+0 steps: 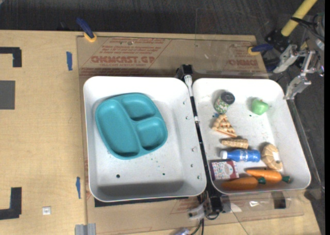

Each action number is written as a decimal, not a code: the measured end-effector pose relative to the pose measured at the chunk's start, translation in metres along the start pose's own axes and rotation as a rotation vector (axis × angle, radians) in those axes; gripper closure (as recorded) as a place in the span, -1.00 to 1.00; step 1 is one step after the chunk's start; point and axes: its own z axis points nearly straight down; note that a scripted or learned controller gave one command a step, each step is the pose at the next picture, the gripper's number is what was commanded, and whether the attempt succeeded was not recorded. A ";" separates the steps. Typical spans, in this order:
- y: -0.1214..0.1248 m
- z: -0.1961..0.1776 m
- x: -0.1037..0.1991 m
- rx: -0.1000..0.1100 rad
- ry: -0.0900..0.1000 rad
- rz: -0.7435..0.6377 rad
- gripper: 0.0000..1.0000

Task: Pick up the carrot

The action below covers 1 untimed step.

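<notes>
The carrot [265,175] is orange with a green stub at its right end. It lies flat along the near wall of the right bin [294,126], towards the near right corner. Just in front of it lies an orange-red sausage-like piece [240,183], touching it. My gripper [299,77] hangs at the upper right, over the far right corner of that bin and well away from the carrot. Nothing shows between its metal fingers.
The right bin also holds a blue bottle [241,155], a bread roll [270,155], a maroon packet [223,169], two waffle-like pieces [221,124], a dark can [224,100] and a green lump [259,106]. A teal divided plate [131,124] lies in the left bin [175,172].
</notes>
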 end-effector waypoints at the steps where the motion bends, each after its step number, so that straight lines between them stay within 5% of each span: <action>1: 0.012 0.174 0.068 0.001 -0.003 -0.146 -1.00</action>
